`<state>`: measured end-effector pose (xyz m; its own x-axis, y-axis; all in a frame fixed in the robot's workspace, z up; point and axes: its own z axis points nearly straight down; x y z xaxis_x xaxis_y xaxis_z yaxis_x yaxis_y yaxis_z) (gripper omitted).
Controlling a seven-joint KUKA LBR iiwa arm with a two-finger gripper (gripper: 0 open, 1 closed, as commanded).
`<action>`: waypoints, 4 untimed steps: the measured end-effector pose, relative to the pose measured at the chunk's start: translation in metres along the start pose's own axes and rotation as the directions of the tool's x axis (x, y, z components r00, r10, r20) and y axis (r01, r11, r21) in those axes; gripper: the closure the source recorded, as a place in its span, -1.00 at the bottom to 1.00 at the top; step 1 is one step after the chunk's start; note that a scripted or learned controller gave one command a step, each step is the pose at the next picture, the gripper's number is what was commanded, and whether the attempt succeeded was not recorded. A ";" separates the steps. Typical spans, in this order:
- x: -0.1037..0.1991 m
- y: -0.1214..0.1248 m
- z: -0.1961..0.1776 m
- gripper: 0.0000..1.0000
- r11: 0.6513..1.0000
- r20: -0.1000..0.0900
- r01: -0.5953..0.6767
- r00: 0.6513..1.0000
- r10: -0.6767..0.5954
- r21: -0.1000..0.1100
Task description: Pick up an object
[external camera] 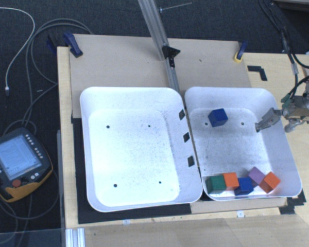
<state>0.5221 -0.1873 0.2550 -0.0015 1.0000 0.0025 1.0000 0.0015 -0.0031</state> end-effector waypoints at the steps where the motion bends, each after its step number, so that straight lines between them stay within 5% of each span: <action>1: 0.044 0.041 0.134 -1.00 1.000 -0.002 0.002 1.000 -0.002 0.005; 2: 0.080 0.111 0.156 -1.00 1.000 0.001 0.005 1.000 -0.005 -0.008; 3: 0.077 0.109 0.144 1.00 1.000 0.004 0.002 1.000 -0.002 -0.008; 4: 0.167 0.121 0.050 1.00 1.000 -0.001 0.008 1.000 -0.008 -0.013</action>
<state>0.6429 -0.0200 0.2052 -0.0099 0.9999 0.0032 0.9999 0.0099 0.0104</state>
